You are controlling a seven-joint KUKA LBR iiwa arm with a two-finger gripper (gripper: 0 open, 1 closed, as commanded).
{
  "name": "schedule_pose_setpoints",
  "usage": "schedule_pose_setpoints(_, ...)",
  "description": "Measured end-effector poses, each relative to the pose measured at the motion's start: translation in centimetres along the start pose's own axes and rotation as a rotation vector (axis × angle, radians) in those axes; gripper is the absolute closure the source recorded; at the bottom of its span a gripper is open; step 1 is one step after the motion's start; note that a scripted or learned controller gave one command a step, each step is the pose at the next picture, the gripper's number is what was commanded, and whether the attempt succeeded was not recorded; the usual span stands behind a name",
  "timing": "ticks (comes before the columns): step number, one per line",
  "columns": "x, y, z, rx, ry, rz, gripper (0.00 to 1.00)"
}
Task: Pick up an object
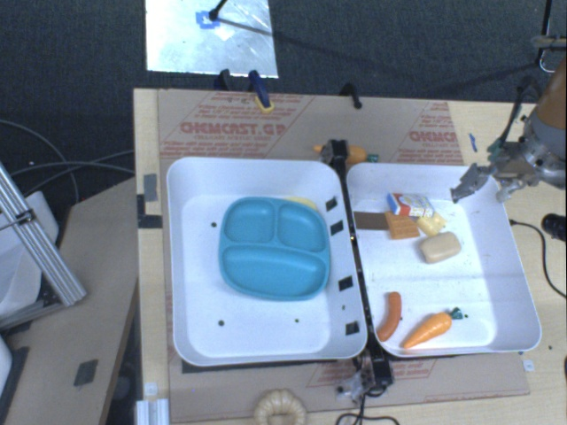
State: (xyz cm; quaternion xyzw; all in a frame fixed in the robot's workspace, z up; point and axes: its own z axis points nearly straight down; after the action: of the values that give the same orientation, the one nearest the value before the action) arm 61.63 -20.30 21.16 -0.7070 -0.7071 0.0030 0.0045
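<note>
Bins: two white bins, left bin [190, 237] and right bin [496, 264], stood side by side.
Left bin contents: one blue divided plate [273, 247].
Right bin contents: one carrot [430, 327], one sausage [390, 315], one beige bread roll [440, 247], one small red-and-blue carton [408, 204], one brown cracker [402, 227], one pale yellow piece [431, 224].
Gripper [483, 182]: hung over the right bin's upper right corner, fingers spread apart, holding nothing.
Objects versus gripper: carton and yellow piece lay near, to its lower left; carrot and sausage lay well apart, at the bin's near edge.
</note>
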Motion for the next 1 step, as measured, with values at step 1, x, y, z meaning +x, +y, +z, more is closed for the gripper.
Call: schedule_pose_setpoints(1,0.06,0.29,-0.81,-0.013,-0.003,-0.003,0.00)
